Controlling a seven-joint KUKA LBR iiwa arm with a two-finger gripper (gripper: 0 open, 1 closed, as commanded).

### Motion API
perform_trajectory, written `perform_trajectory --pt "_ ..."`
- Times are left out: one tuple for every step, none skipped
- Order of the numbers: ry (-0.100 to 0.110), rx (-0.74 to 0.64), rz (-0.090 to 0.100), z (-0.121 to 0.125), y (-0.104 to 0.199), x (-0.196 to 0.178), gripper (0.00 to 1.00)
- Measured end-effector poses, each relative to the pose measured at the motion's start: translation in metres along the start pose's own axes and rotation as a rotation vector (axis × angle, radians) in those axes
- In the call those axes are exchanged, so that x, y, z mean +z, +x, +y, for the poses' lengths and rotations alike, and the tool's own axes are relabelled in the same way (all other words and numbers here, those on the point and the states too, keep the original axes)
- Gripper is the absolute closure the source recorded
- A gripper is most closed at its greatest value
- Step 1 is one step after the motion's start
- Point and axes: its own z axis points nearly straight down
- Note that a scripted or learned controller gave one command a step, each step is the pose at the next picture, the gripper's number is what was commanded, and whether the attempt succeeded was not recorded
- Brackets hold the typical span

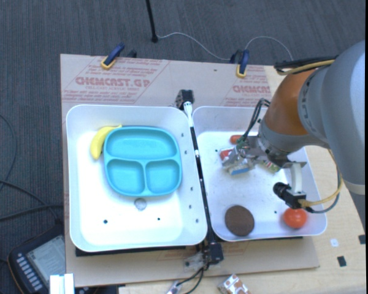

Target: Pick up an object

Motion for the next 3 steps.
perform_trajectory --pt "0.011 0.0 0.004 -0.068 0.053 -0.087 1.0" --pt "0.012 0.0 0.004 -0.068 0.053 -0.096 1.0" --pt "0.013 -0.001 0.004 -0.068 0.053 -0.105 1.0"
